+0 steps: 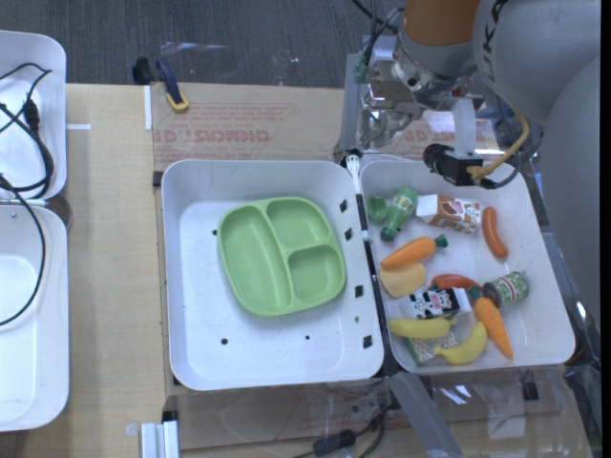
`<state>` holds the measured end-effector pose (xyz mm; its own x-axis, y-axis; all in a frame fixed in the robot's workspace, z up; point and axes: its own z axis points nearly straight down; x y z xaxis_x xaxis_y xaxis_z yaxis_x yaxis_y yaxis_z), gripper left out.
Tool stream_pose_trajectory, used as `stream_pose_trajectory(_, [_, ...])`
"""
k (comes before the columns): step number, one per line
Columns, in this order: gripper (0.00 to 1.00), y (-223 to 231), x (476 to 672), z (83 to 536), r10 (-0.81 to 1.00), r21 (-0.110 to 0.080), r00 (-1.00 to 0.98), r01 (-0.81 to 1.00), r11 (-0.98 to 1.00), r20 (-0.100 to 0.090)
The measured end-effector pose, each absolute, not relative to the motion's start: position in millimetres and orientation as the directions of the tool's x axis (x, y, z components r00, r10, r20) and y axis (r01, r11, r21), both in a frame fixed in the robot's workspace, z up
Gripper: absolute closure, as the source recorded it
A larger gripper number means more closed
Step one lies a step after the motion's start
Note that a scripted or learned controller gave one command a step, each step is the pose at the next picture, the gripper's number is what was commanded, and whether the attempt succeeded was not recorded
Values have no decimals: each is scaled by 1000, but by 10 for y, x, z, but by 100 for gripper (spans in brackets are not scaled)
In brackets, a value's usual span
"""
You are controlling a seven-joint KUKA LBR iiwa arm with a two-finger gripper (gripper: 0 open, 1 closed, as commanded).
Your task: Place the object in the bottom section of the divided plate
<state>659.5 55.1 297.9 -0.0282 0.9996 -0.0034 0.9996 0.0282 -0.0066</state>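
A light green divided plate lies in the left bin, with one long section on its left and two smaller ones on its right. The right bin holds several toy foods: a green bottle, a small carton, a sausage, a carrot, a second carrot and bananas. My gripper hangs over the back left corner of the right bin, above the bottle, with nothing visibly in it.
A divider wall separates the two bins. Black cables hang from the wrist over the back of the right bin. White trays sit at the far left. Brown cardboard lies behind the bins.
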Motion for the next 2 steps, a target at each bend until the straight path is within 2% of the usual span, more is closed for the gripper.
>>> stream_pose_trajectory(1, [100, 206, 6605, 4386, 967, -4, 255, 967, -255, -5])
stream_pose_trajectory(2, [100, 896, 6443, 3531, 904, -7, 427, 904, -427, -8])
